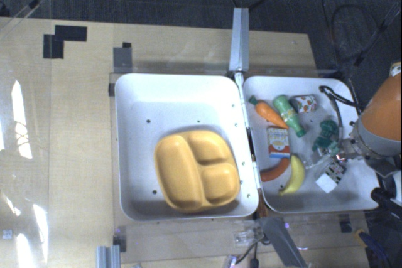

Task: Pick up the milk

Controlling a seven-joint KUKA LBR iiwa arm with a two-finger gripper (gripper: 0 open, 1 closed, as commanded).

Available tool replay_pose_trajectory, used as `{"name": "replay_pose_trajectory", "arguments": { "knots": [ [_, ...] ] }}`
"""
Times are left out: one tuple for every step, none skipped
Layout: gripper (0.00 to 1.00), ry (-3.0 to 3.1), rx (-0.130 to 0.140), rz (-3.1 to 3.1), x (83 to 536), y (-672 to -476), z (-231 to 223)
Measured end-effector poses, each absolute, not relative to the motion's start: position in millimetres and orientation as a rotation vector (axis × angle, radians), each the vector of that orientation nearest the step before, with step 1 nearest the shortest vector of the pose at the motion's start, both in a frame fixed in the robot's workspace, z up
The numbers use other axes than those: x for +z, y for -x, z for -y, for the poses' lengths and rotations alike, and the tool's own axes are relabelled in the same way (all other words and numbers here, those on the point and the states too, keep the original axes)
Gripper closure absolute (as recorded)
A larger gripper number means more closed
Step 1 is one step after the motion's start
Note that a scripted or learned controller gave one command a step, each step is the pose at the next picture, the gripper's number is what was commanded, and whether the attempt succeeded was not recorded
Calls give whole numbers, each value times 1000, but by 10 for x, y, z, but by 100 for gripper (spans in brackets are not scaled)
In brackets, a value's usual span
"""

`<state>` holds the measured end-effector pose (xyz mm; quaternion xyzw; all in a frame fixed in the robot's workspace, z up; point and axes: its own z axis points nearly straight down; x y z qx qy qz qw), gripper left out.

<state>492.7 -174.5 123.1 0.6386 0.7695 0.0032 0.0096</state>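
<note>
The milk (278,140) looks to be the small white carton with an orange top, lying flat in the middle of the right bin (358,201). My gripper (331,166) hangs low over the right part of that bin, well to the right of the carton and apart from it. Nothing of the carton is in the gripper. The arm's orange band (384,115) comes in from the right edge.
Around the carton lie a carrot (271,112), a green bottle (289,114), a small can (305,103), a red sausage (274,172), a banana (294,176) and a teal toy (326,133). The left bin (135,135) holds a yellow compartment tray (196,167).
</note>
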Motion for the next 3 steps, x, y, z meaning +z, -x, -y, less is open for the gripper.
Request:
{"name": "replay_pose_trajectory", "arguments": {
  "knots": [
    [0,-2205,2,-2237,1409,-5060,1486],
    [100,-2202,4,-2239,1500,-5079,1482],
    [100,-2265,3,-2177,1361,-5003,1515]
  ]
}}
